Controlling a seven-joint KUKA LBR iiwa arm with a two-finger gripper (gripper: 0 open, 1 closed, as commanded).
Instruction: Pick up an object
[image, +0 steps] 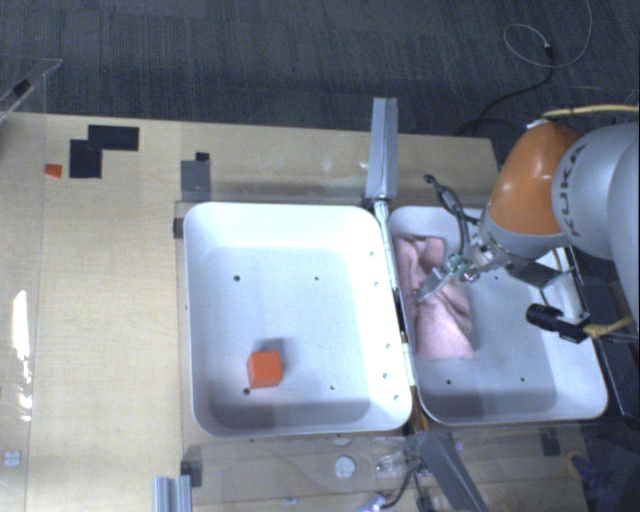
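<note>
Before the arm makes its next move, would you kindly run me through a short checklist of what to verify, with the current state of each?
1. Target in view: a pink cloth lies along the left side of the right bin. Ok.
2. Gripper position: the gripper is over the cloth. Ok.
3. Cloth between the fingers: cannot tell.
4. Gripper touching the cloth or hovering above it: cannot tell.
5. Clearance from the divider: the gripper sits clear of the rim between the bins. Ok.
6. Other object: an orange block rests in the left bin, away from the arm. Ok.
</note>
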